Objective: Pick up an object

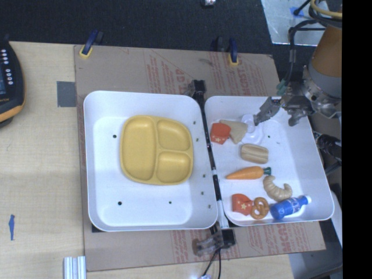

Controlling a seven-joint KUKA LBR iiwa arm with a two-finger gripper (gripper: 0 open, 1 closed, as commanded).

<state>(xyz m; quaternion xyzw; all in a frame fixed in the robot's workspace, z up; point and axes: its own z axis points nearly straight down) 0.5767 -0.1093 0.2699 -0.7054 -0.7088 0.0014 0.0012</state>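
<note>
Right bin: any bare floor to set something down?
Yes: the strip along the right wall of the right bin, beside the bread roll and carrot. Crowded along the bottom: pretzel, bottle.

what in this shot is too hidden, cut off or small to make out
- Claw, camera view: its fingers blur into the dark wrist above the right bin, so open or shut is unreadable.
- Arm: cut off by the right edge.
- Pale item behind the red piece: partly covered, identity unclear.
- Pretzel: overlaps the red food, hiding part of it.
- Shiny speck on the dark floor: too small to identify.
</note>
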